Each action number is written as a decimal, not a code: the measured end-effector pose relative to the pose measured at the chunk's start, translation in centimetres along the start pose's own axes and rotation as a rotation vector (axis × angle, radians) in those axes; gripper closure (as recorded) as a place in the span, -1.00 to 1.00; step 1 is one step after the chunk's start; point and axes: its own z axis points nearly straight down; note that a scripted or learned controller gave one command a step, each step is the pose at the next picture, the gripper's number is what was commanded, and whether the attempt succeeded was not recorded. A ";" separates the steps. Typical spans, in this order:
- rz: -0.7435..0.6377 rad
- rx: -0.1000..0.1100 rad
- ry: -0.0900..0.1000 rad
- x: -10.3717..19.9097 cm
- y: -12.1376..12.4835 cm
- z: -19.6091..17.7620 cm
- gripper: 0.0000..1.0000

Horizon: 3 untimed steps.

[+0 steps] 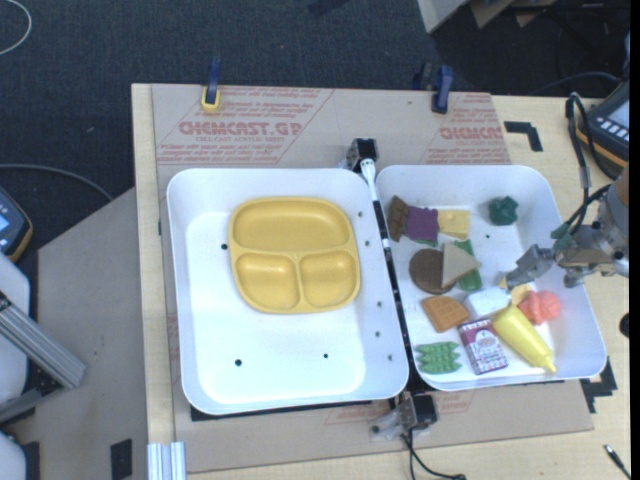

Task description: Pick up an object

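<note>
Gripper [527, 266] low in right bin [540, 183], beside yellow bottle [525, 336].

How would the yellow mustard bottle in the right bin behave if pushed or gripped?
The yellow mustard bottle lies on its side, so a push would probably roll it. Its tapered, smooth-looking body might slip from a grip. Looks like toy plastic, so likely light.

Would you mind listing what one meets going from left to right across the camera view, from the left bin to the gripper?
Left bin → yellow divided tray → brown round piece → green piece → gripper.
</note>
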 end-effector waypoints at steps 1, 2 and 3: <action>-0.003 -0.009 -0.002 0.0 0.2 -0.4 -1.00; -0.003 -0.004 0.000 1.1 0.5 5.0 -1.00; -0.005 -0.008 0.003 0.8 0.6 11.2 -1.00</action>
